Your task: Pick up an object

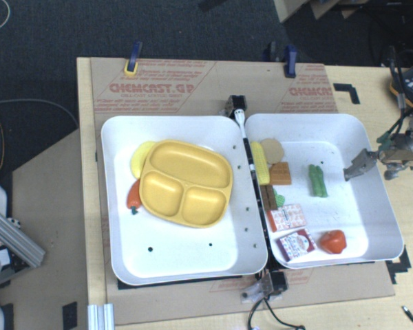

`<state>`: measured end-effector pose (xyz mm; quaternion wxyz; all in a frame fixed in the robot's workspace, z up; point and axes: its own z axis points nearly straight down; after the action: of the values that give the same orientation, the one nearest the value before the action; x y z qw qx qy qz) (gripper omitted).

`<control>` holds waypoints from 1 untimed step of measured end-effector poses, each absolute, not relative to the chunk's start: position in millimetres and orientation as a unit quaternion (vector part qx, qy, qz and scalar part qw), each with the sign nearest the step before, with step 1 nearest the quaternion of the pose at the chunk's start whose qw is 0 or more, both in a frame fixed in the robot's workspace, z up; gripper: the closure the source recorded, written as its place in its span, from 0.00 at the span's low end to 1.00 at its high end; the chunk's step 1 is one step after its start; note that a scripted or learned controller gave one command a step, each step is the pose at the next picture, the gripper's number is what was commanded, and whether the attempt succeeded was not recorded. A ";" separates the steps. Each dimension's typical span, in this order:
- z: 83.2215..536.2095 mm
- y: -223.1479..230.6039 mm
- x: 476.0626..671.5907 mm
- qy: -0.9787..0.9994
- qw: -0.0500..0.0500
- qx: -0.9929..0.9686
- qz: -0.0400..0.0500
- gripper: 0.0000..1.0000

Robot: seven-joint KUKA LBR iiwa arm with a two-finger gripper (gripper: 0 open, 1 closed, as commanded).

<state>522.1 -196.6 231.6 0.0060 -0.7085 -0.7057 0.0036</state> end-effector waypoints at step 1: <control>238.9 -196.1 524.8 -0.707 0.000 -0.707 0.000 0.00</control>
<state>524.8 -196.1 238.9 0.0001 -0.7071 -0.7071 0.0001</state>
